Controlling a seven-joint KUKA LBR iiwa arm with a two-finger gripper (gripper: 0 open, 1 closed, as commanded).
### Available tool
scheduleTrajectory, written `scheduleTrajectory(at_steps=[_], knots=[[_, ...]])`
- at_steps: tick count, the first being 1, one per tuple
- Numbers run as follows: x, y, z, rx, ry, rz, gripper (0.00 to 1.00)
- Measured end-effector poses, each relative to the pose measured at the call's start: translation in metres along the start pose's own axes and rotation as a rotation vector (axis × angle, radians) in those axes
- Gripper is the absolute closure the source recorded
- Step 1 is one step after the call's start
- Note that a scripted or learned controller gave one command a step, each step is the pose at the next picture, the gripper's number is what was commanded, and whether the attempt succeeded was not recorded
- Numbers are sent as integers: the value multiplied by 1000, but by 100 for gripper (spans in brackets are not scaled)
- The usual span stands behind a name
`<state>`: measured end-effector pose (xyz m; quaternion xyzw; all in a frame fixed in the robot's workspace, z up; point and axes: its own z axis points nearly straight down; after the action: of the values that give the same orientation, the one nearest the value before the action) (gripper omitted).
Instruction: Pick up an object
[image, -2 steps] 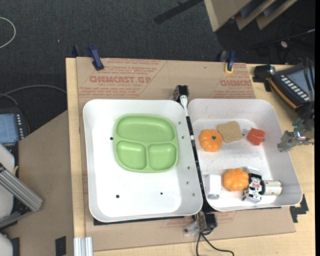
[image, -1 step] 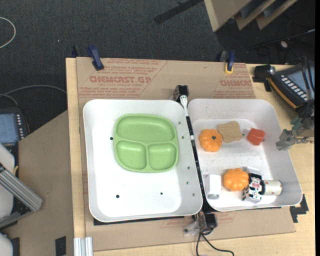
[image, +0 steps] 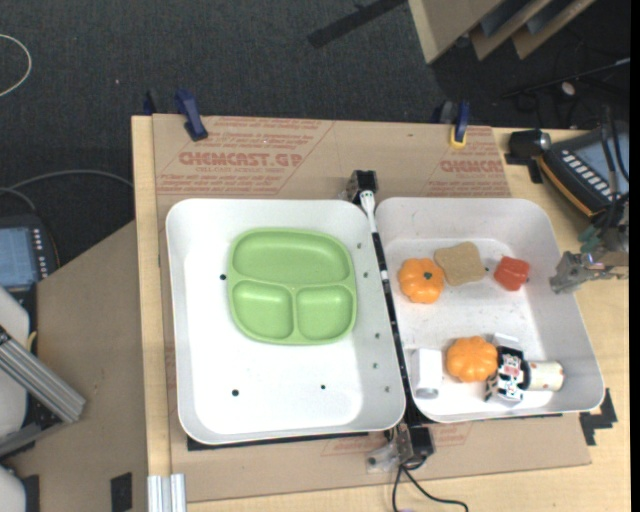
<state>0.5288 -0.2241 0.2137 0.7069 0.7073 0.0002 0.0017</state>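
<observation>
Gripper (image: 570, 272) at far right of view, low, small grey-metal end pointing left. Rest of arm extends off toward right edge, mostly out of frame. Nothing seen held.

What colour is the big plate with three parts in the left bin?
The divided plate is light green all over, seen in the camera view.

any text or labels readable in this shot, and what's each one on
"CHEMCAST G P" in red print on the brown board behind the left bin; the smaller line under it is too blurred to read.
"CHEMCAS", cut off by the right bin, in red on the same board behind it; the small line above is unreadable.
Black-and-white object in the right bin: markings too small to read.
</observation>
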Motion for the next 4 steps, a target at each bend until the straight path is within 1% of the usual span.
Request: scheduleTrajectory(at_steps=[1,2,3,4], knots=[[58,-20,5,6,5,-2,100],[161,-40,30,10,8,-9,100],[219,-50,28,7,6,-6,100],[248,-47,-116,-15,5,-6,100]])
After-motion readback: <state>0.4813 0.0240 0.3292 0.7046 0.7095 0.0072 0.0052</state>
